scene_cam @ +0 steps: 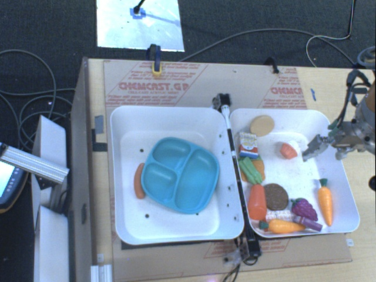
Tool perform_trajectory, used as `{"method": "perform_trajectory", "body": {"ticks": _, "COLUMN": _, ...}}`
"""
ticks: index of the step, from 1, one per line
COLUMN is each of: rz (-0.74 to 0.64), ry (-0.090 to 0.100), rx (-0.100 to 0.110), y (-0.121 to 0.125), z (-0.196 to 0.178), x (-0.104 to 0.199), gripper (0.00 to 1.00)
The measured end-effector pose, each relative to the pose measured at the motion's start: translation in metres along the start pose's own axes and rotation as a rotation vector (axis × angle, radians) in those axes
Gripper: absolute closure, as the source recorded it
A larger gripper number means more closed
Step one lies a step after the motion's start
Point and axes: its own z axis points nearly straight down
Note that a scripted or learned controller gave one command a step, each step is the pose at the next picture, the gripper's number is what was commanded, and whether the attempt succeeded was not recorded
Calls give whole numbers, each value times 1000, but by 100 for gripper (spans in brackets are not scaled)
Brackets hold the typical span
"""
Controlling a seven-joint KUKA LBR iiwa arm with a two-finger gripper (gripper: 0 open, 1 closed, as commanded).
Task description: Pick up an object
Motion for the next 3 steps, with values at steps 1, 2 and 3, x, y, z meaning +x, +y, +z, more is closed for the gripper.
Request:
{"method": "perform_trajectory", "body": {"ticks": 1, "rz": 0, "ry": 1, "rx": 2, "y": -24, "z": 89, "x": 69, "gripper": 0}}
{"method": "perform_trajectory", "body": {"ticks": 2, "rz": 1, "ry": -1, "rx": -4, "y": -3, "z": 183, "x": 57, "gripper": 0}}
{"method": "perform_trajectory", "body": {"ticks": 3, "rz": 2, "ry": -4, "rx": -11, "y": -2, "z": 171, "x": 55, "gripper": 100}}
